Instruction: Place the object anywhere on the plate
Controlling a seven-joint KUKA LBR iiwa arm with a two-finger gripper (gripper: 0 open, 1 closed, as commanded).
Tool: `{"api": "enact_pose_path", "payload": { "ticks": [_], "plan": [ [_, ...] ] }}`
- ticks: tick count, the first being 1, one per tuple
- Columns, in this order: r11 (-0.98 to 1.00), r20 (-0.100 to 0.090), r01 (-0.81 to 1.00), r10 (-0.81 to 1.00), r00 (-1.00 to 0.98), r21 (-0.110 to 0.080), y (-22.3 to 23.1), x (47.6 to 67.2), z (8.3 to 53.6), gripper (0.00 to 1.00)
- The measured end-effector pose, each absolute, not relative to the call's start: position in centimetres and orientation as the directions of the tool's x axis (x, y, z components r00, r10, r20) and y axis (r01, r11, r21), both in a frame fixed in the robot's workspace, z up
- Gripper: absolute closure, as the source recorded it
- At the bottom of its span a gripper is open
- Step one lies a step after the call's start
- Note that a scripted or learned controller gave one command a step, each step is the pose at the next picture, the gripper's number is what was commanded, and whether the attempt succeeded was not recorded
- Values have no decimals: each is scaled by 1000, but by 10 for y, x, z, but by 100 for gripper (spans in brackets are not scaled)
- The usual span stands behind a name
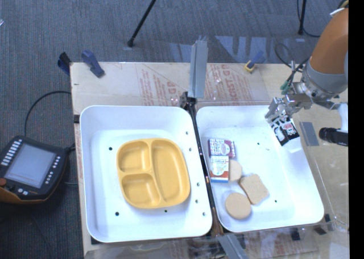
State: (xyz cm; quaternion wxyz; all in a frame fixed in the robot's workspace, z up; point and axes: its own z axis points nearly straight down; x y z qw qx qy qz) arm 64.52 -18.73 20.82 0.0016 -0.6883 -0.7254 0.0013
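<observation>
Two shallow white bins sit side by side on the worktop point(142, 84). The left bin point(96, 138) holds a yellow plate point(152, 172) with three compartments, lying flat near the middle of the bin. Nothing lies on the plate.

The right bin point(296, 189) holds the objects. A small flat packet point(220, 159) with red and white printing lies close to the bin's left wall. Just to its right, touching it, is a small tan wedge point(235, 170). Below and to the right lie a tan square slice point(253, 188) and a tan round biscuit point(238, 205), the two touching at their edges.

The grey arm with its orange band point(331, 39) reaches in from the right, over the upper right corner of the right bin. The gripper point(280, 117) hangs there above the bin's far right edge, well apart from the packet and the tan pieces. A small black and white tag point(287, 131) shows just below it. Whether the jaws are apart or together cannot be told from this angle, and nothing is seen between them.

A handheld screen point(28, 167) lies on the floor to the left of the worktop.
</observation>
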Motion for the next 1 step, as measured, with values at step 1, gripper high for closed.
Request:
{"api": "enact_pose_path", "payload": {
  "ticks": [1],
  "plan": [
    [53,0,999,999,-53,-4,-187,645,209,0]
  ]
}}
